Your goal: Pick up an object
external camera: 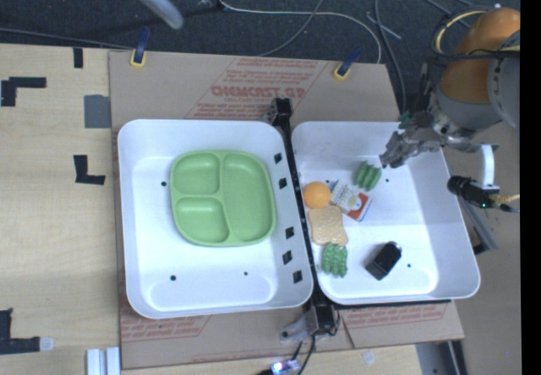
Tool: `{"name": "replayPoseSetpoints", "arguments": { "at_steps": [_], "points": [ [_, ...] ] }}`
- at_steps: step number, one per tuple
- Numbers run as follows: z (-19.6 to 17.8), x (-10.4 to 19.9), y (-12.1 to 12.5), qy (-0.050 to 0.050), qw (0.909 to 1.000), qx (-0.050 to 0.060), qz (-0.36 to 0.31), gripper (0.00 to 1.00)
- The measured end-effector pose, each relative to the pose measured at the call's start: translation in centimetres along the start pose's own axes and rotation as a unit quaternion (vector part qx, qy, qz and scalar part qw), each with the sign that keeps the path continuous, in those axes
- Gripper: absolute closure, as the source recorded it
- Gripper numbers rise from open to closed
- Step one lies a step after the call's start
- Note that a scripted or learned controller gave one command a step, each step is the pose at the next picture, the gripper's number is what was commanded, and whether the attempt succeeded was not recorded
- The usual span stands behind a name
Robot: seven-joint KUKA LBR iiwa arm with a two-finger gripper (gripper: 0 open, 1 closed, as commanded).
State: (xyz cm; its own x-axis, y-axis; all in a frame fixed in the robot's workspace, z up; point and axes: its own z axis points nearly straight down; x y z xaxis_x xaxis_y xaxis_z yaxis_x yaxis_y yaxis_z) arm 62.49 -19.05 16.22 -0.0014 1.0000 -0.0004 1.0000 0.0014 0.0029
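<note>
Metal pincer grip unclear, ridged green pickle, glossy orange ball

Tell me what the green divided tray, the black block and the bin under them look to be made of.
Green divided tray: likely moulded plastic, matte pale green, with smooth rounded compartment walls. Black block in the right bin: perhaps hard plastic or rubber, dull dark surface; too small to settle. Right bin: seemingly thin white plastic, slightly glossy, with a rolled rim.

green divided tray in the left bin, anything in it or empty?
Empty. The green tray lies flat in the left bin, and all three compartments show bare green.
</note>
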Motion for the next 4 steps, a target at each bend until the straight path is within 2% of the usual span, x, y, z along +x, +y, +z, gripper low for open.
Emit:
{"name": "replayPoseSetpoints", "arguments": {
  "at_steps": [1,2,3,4],
  "points": [
    [-5.4,0.0,0.2,-0.001,1.0,-0.001,0.0,1.0],
    [-5.4,6.6,0.3,0.002,1.0,0.002,-0.003,1.0],
    [-5.0,11.1,0.4,0.001,1.0,0.002,-0.002,1.0],
    [-6.2,16.5,0.4,0.001,1.0,0.001,-0.003,1.0]
  ]
}}
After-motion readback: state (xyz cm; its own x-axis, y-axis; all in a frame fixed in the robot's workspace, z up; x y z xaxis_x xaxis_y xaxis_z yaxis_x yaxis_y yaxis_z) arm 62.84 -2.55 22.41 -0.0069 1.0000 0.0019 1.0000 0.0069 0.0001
